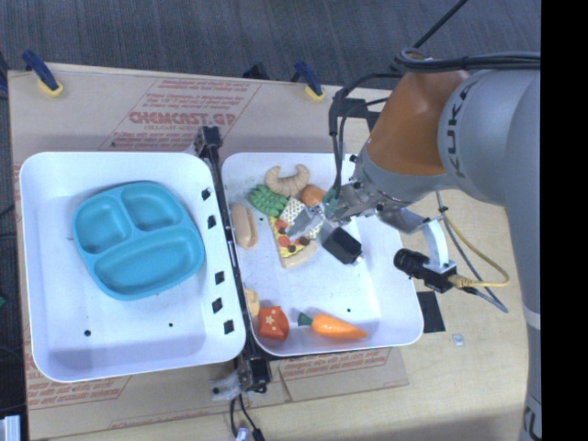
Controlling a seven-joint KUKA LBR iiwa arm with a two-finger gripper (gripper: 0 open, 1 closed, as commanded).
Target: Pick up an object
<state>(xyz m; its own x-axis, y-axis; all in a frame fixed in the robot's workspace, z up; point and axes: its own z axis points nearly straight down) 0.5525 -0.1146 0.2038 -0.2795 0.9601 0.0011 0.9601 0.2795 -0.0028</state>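
even, bright overhead light, soft shadows inside the white bins (55, 356), slightly soft focus throughout

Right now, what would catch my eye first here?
The big grey arm with its orange band reaches in from the right, its claw down among toy food in the right bin: a pizza slice, a croissant, a carrot. In the left bin lies a blue plate.

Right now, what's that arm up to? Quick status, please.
Pincer low over right bin, at the pizza slice. Nothing seen held. Croissant, hot dog crowd close.
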